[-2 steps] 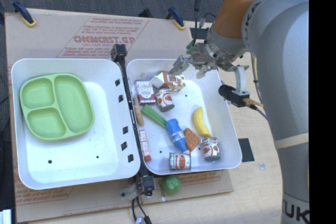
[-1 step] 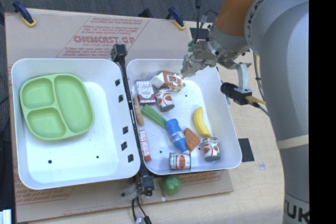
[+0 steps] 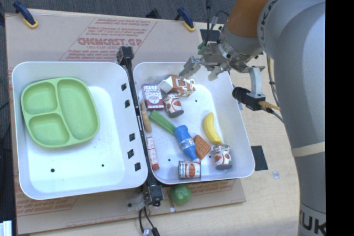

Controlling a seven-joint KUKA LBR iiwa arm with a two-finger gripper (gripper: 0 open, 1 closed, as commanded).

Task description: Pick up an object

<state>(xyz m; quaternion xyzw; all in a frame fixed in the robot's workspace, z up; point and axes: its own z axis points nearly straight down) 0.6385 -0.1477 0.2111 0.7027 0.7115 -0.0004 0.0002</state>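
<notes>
two bins point(image 3: 33, 174), perhaps three cans point(image 3: 189, 169)

The grey arm reaches in from the right, its orange band bulging above the wrist. The gripper point(image 3: 203, 68) hangs over the far edge of the right-hand bin point(image 3: 241, 135), fingers point(image 3: 191, 67) spread apart and angled downward, with nothing between them.

Red print on the cardboard sheet point(image 3: 110, 36) under the bins reads "CHEMCAST GP". Smaller lines around it too blurred. White letters "KU" on arm base point(image 3: 312, 223).
</notes>
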